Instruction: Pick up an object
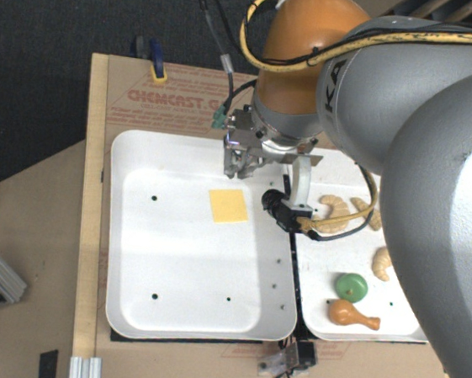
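Note:
A flat yellow square, like a cheese slice [229, 205], lies in the upper middle of the left bin [137, 240]. My gripper [236, 169] hangs over the far edge of that bin, just above and behind the slice, and nothing shows between its fingers. In the right bin [389, 328] lie a green round thing [350, 286], an orange drumstick-shaped thing [352, 316] and a few pale tan pieces [335, 207], one of them [381, 264] partly hidden by the arm.
The big grey arm covers the upper right of the view and much of the right bin. Both bins rest on a brown cardboard sheet [171, 92]. A blue clamp [157, 58] sits at its far edge.

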You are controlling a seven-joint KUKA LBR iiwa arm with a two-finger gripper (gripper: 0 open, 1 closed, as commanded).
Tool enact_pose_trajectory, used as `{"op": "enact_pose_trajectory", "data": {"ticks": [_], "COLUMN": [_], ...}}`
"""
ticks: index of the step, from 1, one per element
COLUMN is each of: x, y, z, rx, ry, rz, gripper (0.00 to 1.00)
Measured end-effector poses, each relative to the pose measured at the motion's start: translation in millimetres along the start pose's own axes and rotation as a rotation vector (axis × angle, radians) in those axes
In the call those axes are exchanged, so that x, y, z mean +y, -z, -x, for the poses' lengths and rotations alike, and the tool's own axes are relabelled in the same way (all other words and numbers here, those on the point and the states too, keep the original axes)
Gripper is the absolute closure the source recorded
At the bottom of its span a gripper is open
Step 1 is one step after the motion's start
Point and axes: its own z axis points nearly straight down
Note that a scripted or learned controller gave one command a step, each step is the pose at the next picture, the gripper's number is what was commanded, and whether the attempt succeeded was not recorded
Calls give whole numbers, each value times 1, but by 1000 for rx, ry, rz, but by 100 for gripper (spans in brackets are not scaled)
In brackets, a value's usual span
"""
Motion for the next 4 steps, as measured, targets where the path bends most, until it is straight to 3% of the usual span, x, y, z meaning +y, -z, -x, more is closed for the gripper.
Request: {"op": "enact_pose_trajectory", "data": {"ticks": [1, 2, 3, 4], "x": [5, -39, -60, 7], "y": [-21, 23, 19, 220], "z": [-82, -88, 37, -30], "rx": [3, 1, -4, 6], "ry": [7, 2, -13, 5], "rz": [10, 7, 4, 33], "gripper": [100, 100, 100, 100]}}
